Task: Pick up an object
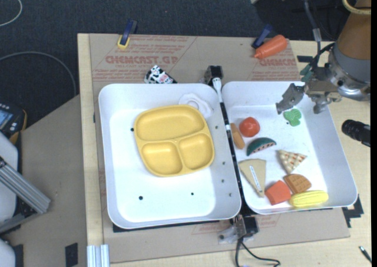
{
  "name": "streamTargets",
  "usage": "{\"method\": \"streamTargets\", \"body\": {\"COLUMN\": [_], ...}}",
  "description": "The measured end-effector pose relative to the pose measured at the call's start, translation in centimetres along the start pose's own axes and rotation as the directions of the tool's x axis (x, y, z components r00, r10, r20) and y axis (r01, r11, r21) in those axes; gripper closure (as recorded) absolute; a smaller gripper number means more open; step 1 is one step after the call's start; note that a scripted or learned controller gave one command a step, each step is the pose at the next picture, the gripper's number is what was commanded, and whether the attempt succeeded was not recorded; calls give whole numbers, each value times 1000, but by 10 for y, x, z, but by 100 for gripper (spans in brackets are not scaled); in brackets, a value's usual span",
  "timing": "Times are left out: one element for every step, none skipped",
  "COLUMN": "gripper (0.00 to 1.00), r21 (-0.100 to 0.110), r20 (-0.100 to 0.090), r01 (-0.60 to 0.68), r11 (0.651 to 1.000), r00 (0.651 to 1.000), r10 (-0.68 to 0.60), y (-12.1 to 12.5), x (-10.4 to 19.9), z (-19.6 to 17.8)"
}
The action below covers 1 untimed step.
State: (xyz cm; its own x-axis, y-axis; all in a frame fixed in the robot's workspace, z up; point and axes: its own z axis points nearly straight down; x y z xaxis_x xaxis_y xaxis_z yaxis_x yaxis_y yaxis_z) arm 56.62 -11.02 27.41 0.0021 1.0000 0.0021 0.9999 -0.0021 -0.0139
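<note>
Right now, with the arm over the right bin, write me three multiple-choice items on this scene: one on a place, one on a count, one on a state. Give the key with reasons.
1. Where does the yellow divided plate lie?
A. In the left bin
B. In the right bin
C. On the cardboard outside both bins

2. How many compartments does that plate have?
A. Two
B. Three
C. Five

3. How does the pincer stand to the small green toy?
A. It hangs just above the toy, which lies on the right bin's floor
B. It has lifted the toy over the left bin
C. It is pressing the toy into the plate

Key: 1 A, the plate rests on the left bin's floor. 2 B, one long section and two smaller ones show. 3 A, the toy lies on the white floor just below the pincer, near the bin's far edge.
</note>
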Motion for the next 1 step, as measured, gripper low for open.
{"method": "streamTargets", "body": {"gripper": [0], "r21": [-13], "r20": [1], "r01": [2], "r11": [1000], "r00": [1000], "r10": [-2], "y": [2], "x": [0], "z": [-7]}}
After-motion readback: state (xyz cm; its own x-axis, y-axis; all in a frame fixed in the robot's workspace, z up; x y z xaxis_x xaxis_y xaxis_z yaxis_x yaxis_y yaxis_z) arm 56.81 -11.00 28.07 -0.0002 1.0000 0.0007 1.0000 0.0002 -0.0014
